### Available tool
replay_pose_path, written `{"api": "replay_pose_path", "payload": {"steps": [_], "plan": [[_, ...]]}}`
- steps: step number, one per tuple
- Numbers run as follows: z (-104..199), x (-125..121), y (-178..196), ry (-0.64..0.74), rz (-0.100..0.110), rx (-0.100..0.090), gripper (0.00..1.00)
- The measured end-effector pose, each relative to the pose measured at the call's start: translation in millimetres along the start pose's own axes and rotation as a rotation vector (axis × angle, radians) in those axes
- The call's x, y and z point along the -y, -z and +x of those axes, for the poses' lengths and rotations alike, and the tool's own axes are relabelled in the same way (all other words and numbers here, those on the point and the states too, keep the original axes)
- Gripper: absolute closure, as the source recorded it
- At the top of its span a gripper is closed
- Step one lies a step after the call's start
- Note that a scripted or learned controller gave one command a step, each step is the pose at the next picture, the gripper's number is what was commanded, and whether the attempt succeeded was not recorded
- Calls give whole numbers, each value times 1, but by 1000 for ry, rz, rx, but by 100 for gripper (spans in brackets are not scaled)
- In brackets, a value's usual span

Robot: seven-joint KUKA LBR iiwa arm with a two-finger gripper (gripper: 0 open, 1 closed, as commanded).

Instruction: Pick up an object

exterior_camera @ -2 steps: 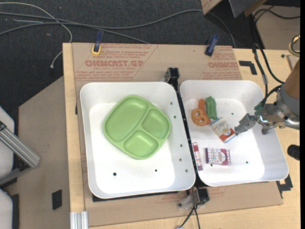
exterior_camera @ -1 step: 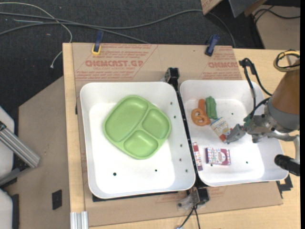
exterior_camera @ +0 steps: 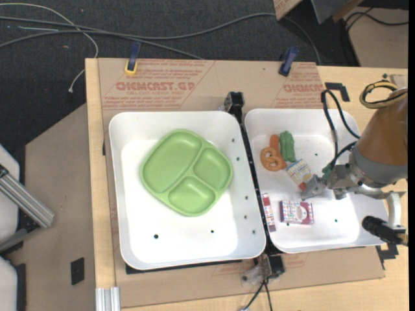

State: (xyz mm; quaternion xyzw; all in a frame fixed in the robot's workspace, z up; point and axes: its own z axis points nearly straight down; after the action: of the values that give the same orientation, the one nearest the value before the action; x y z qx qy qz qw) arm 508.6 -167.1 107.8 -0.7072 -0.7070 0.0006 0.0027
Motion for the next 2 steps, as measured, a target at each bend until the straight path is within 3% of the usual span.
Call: {"api": "replay_pose_path", "payload": {"steps": [1,2], "plan": [[0,-1,13,0,-5,1,100],[6,6,64,2,-10,4,100]]}}
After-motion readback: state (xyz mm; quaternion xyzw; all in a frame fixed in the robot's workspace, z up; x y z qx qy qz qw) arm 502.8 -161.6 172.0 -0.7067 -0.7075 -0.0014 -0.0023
